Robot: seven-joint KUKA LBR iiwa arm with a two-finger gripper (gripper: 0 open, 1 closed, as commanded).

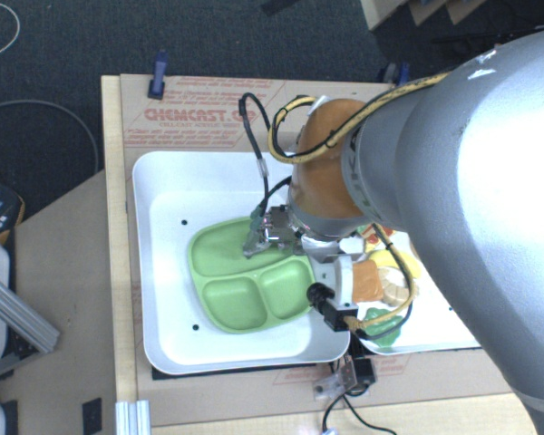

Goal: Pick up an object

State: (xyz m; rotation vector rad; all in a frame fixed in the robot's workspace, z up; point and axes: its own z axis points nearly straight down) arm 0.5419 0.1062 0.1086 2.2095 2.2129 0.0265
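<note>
Jaws low over the green divided plate in the left bin, at its upper rim. Can't tell their state; plate lies flat

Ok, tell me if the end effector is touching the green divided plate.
Cannot tell. In the camera view the end effector overlaps the green divided plate, but the wrist hides any contact.

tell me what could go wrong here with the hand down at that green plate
1. The hand sits low at the right edge of the green plate, near a divider. A grab on that thin rim may slip, or only tip the plate.
2. The plate lies close to the front wall of the left bin, so a pull could jam it against the wall.
3. Loose cables hang around the wrist and could snag as the arm lifts.
</note>
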